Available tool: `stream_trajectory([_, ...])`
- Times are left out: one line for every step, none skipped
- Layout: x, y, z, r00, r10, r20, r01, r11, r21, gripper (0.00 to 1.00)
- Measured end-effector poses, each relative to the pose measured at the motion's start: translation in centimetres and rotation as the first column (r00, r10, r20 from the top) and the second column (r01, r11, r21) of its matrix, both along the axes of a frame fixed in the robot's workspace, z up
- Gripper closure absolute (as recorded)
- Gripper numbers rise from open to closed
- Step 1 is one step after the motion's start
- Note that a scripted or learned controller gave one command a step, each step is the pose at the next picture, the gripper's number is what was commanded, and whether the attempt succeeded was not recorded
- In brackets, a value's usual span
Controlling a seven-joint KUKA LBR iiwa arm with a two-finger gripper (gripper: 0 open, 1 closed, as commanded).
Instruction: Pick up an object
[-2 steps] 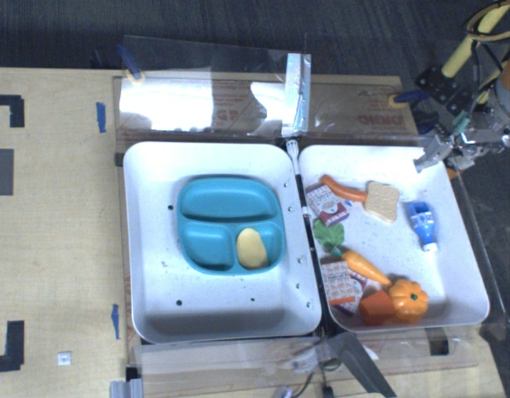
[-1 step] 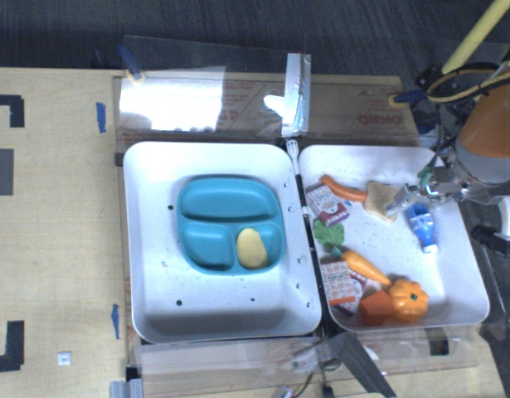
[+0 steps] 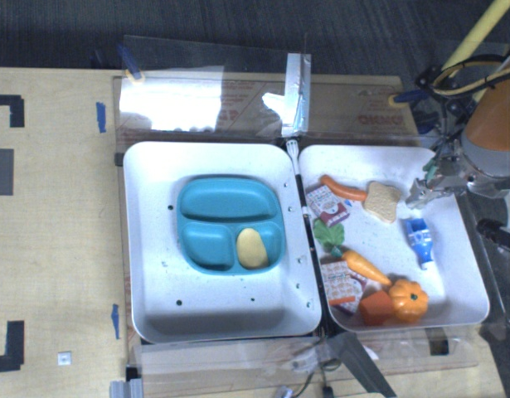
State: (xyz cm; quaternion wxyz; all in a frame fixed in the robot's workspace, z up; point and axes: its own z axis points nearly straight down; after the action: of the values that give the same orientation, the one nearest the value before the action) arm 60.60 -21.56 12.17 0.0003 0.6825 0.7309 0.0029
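on the desk [image 3: 47, 247] the right bin [image 3: 470, 297] holds the candidates, and the nearest lie along its near edge: an orange pumpkin-like toy [image 3: 408, 298] touching a red rounded piece [image 3: 376, 307], both looking like light hollow plastic, smooth and likely to roll or squirt out of a pinch unless taken across the widest part. just beside them, toward the bin's left wall, sits a small printed packet [image 3: 341, 283], flat and thin, a poor target because it lies flush on the floor. a toy carrot [image 3: 364, 265] rests a little farther in, slim and stiff; closing across its middle looks the safest hold. beyond it a green leafy piece [image 3: 328, 233] and a second packet [image 3: 327, 205] lie by the left wall. a small blue bottle [image 3: 419, 240] lies on its side near the right wall, light and slick. farther still, a tan sponge-like block [image 3: 382, 201] touches another carrot [image 3: 344, 190]; the block looks soft and forgiving. the gripper [image 3: 424, 187] hangs over the far right part of this bin, just beside that block, and i cannot tell how it is set. the left bin [image 3: 147, 222] carries a blue tray [image 3: 206, 206] with a yellow egg-shaped toy [image 3: 252, 248].
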Motion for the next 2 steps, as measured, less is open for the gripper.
stream_trajectory([0.0,0.1,-0.1,1.000,0.001,-0.002,-0.001,1.000,0.003,0.00])
stream_trajectory([-2.1,0.7,4.9,0.978,0.210,-0.001,-0.210,0.978,-0.005,0.00])
